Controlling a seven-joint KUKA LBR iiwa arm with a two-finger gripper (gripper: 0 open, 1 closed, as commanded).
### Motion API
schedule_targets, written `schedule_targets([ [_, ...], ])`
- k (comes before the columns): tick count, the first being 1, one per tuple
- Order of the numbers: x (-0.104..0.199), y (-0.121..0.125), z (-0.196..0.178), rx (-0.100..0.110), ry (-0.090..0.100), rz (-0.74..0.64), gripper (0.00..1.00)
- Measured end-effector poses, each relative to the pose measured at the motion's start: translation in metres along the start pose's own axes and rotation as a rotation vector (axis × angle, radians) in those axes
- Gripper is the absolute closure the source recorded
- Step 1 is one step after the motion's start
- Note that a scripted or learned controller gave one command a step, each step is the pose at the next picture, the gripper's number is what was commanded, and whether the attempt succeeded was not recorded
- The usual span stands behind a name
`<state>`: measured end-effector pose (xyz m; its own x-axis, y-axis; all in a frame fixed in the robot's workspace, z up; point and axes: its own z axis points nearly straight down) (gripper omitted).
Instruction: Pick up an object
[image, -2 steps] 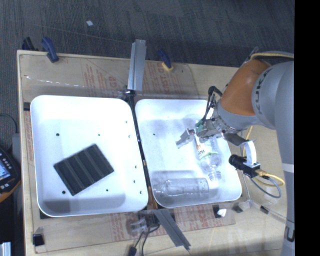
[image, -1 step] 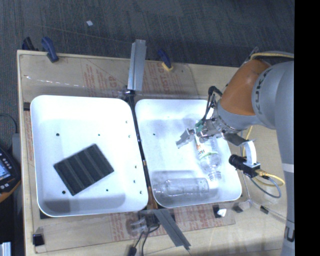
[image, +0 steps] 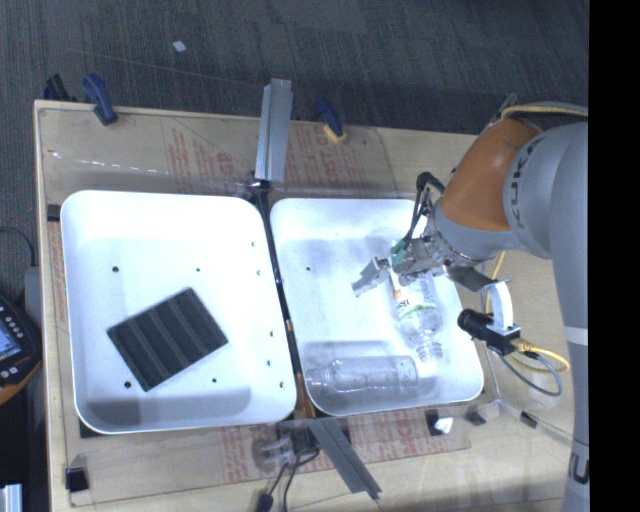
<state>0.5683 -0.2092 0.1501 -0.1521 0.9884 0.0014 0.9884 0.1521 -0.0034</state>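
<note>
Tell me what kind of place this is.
Probably a robotics lab's grasping bench: a KUKA arm reaches over two white bins clamped to a plywood board, with clear plastic bottles and a dark ribbed block as test objects.

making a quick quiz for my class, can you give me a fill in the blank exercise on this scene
1. The dark ribbed pad lies in the ____ bin.
2. Two clear plastic ____ lie in the right bin.
3. The pincer hangs over the ____ bin.
4. The band above the arm's wrist is ____.

Missing words: left; bottles; right; orange
</note>
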Motion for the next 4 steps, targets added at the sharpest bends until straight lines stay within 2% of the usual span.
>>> schedule_targets([
  [3,0.000,0.000,0.000,0.000,0.000,0.000,0.00],
  [4,0.002,-0.013,-0.011,0.001,0.001,0.015,0.00],
])
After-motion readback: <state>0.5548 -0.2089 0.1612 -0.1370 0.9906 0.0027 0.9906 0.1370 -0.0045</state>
